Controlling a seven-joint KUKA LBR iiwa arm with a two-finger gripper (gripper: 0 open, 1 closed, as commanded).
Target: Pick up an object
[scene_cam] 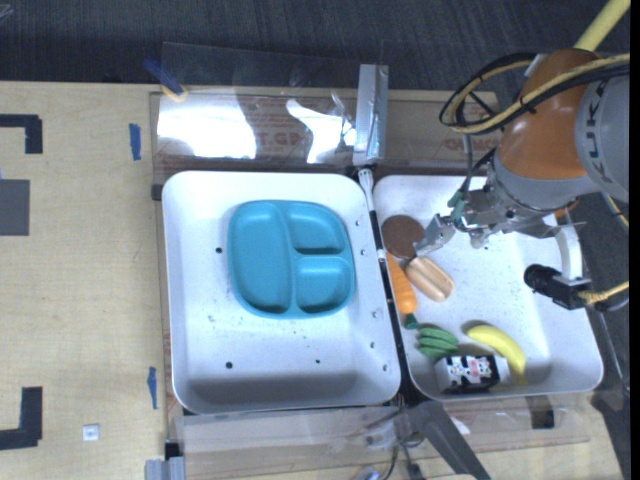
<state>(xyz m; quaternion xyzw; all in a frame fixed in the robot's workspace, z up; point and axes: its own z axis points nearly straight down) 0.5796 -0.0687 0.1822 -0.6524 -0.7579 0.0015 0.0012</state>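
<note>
The right bin (566,340) holds several toy foods. A brown round disc (402,234) lies at its upper left, with a tan sausage-shaped roll (431,279) and an orange carrot (402,288) just below it. Further down are a green pod (436,341), a yellow banana (497,347) and a small black-and-white carton (470,371). My gripper (437,236) reaches in from the right, its tip just right of the brown disc and above the roll. Nothing is visibly held in it.
The left bin (190,298) holds a blue divided plate (292,257). A narrow divider (385,278) separates the two bins. The arm's orange band (545,128) and yellow-black cables (480,98) hang over the right bin's top right corner.
</note>
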